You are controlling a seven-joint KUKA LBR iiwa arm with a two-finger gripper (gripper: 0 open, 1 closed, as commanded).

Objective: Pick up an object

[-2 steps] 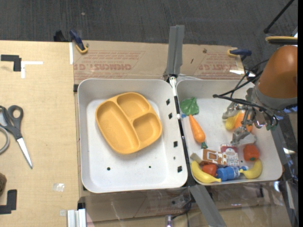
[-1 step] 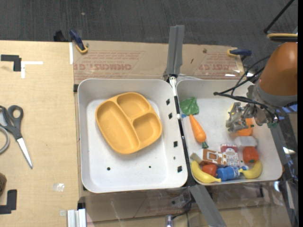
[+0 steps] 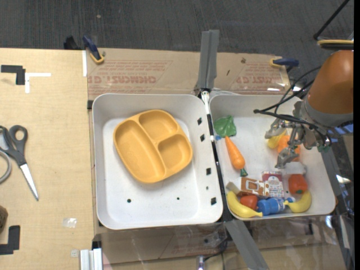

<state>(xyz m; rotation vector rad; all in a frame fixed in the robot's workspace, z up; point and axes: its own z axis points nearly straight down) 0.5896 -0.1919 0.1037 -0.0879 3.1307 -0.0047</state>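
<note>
My gripper hangs over the upper right part of the right bin, under the arm's orange band. It is right over a small yellow and orange item, which it partly hides. A carrot with a green top lies to the gripper's left. Along the bin's front lie a banana, a red tomato, a blue bottle, a second banana, a red piece and small printed boxes.
The left bin holds a yellow divided plate. A grey divider post rises behind the bins. Scissors lie on the wooden bench at far left. Cables trail by the wrist.
</note>
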